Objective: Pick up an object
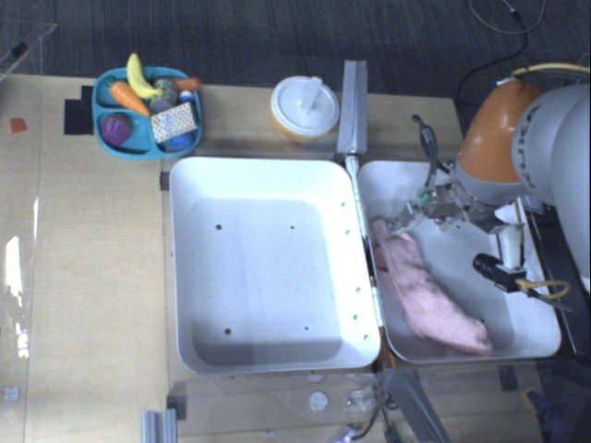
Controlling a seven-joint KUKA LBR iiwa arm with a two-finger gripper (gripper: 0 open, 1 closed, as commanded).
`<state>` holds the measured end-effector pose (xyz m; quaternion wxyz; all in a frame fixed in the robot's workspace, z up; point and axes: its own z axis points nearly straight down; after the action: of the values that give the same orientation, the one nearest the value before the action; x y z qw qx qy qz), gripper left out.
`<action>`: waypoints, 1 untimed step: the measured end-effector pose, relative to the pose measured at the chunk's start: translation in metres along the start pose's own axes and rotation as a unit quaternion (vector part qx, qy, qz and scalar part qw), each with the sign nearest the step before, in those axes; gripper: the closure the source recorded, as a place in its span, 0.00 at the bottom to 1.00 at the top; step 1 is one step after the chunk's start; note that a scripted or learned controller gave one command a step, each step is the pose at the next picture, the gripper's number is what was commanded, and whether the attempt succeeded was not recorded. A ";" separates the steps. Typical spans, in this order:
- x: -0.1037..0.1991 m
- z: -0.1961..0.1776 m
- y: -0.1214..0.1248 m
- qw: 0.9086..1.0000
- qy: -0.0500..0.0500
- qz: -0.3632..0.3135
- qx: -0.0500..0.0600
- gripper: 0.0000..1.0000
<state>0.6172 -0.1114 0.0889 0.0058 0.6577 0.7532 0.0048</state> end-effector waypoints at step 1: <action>-0.003 -0.002 -0.064 1.000 0.000 -0.020 0.000 0.00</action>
<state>0.5540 -0.1230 0.0899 0.0059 0.6421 0.7665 0.0042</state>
